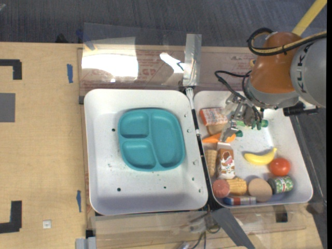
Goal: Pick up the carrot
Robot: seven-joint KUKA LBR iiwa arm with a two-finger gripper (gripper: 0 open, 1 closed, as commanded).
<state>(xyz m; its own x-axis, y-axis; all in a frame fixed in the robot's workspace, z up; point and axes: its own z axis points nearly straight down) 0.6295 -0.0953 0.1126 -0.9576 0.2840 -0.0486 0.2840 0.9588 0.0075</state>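
The robot's metal two-finger hand (237,122), fingers seemingly parted and gripping nothing, hangs over the small orange carrot (217,137) at the right white bin's (296,154) left edge; it should straddle the carrot before closing.

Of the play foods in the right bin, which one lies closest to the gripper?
The carrot, orange, just below-left of the gripper. The banana, tomato and corn lie farther toward the bin's near edge.
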